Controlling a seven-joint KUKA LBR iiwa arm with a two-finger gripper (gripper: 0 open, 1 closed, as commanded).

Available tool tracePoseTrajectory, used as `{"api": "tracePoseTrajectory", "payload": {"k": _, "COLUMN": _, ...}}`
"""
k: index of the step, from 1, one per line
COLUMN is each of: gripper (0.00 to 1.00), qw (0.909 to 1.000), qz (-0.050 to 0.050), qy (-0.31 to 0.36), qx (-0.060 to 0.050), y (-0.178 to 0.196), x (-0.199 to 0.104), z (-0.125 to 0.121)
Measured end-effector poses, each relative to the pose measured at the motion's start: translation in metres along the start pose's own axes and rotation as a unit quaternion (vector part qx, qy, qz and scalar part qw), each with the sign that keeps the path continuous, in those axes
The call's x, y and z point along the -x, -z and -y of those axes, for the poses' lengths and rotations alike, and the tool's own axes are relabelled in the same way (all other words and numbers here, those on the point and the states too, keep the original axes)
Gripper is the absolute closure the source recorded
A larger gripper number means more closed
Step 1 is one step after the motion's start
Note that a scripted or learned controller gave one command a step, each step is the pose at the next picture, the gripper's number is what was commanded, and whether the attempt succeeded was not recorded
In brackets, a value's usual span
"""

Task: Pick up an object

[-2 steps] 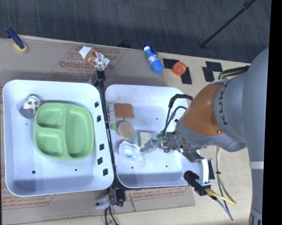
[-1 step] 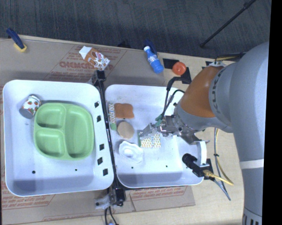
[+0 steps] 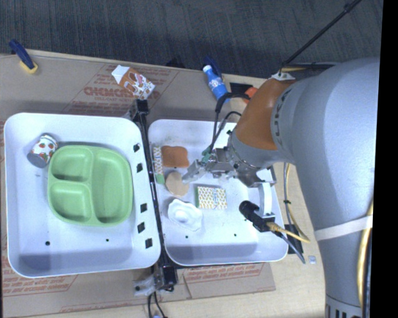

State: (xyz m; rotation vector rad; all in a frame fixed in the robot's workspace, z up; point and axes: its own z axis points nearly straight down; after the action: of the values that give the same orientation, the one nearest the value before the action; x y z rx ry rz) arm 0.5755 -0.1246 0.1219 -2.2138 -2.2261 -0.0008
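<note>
My gripper (image 3: 197, 168) hangs low over the right bin (image 3: 247, 253), reaching in from the right. Just left of its tip lie a brown bread-like piece (image 3: 175, 155) and a tan round piece (image 3: 177, 184). A small patterned square card (image 3: 211, 198) lies right below the gripper. A white crumpled lump (image 3: 185, 214) rests nearer the front. I see nothing held in the gripper.
The left bin (image 3: 24, 246) holds a green divided plate (image 3: 90, 183) and a crumpled silver and red wrapper (image 3: 43, 149). A printed strip (image 3: 157, 161) lies along the right bin's left wall. Outside the bins, a small packet (image 3: 133, 82) and a blue clamp (image 3: 215, 81) sit on the cardboard.
</note>
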Motion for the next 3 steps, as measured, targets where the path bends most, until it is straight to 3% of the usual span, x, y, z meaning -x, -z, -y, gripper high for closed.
{"api": "tracePoseTrajectory", "payload": {"k": 1, "gripper": 0.00, "qw": 1.0000, "qz": 0.005, "qy": 0.000, "qx": 0.008, "y": -0.024, "x": -0.012, "z": 0.023}}
{"api": "tracePoseTrajectory", "payload": {"k": 2, "gripper": 1.00, "qw": 0.9999, "qz": 0.006, "qy": 0.001, "qx": 0.008, "y": -0.014, "x": -0.011, "z": 0.023}}
{"api": "tracePoseTrajectory", "payload": {"k": 3, "gripper": 1.00, "qw": 1.0000, "qz": 0.001, "qy": -0.001, "qx": 0.001, "y": 0.111, "x": -0.007, "z": 0.098}}
